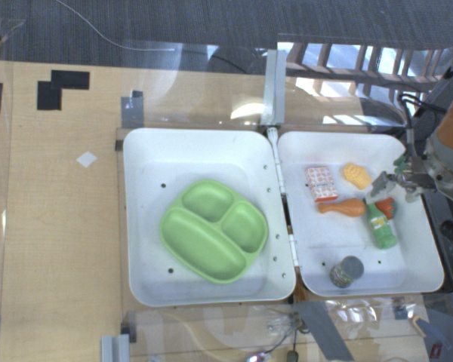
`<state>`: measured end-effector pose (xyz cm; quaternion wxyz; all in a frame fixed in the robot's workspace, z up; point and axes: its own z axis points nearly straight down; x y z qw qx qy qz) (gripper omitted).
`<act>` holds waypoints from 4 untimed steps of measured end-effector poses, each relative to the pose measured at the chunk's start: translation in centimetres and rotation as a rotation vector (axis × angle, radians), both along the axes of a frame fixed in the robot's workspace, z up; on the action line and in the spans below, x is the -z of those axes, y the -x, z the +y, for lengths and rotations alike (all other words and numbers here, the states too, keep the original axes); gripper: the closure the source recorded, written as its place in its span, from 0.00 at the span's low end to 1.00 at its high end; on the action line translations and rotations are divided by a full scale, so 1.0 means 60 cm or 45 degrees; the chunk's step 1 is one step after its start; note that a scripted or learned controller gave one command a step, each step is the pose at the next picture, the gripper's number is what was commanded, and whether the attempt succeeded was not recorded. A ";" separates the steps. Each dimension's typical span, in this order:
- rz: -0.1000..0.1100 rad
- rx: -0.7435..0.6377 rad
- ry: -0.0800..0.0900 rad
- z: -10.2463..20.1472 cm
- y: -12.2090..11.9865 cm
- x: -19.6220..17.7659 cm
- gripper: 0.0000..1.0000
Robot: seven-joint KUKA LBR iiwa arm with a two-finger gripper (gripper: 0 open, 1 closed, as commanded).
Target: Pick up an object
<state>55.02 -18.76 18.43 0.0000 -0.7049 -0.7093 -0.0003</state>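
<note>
- We look down at a slant on a pale wood bench (pixel 53 225) w/ two shallow white bins side by side.
- Left bin (pixel 147 164), centre of frame: holds a green divided plate (pixel 214 231) w/ three compartments, lying slightly askew.
- Right bin (pixel 408 274), right of centre: holds several small items.
- Upper middle of that bin: a small red-and-white packet (pixel 319 182), and just to its right a yellow lumpy piece (pixel 355 175), close but apart.
- Below them: an orange carrot-like toy (pixel 343 208) lying nearly level, thick end toward frame right.
- Right of the carrot: a green bottle (pixel 380 228) lying tilted, w/ a small red piece (pixel 386 207) at its upper end; we can't tell if the two touch.
- Lower middle of the bin: a grey round can (pixel 348 271), apart from the rest.
- The arm (pixel 449 153) comes in from the right edge, grey w/ an orange band.
- Its gripper (pixel 389 185) sits over the right bin's upper right, just above the red piece and bottle top.
- Pincer state: we can't tell whether it is spread or pressed together, and we see no item between its tips.
</note>
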 end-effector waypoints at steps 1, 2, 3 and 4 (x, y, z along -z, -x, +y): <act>-0.005 0.042 0.002 -0.020 -0.005 0.108 0.00; -0.019 0.130 0.003 -0.019 0.041 0.156 0.00; -0.027 0.123 -0.001 -0.015 0.034 0.136 1.00; -0.002 0.283 0.000 0.103 -0.031 -0.046 1.00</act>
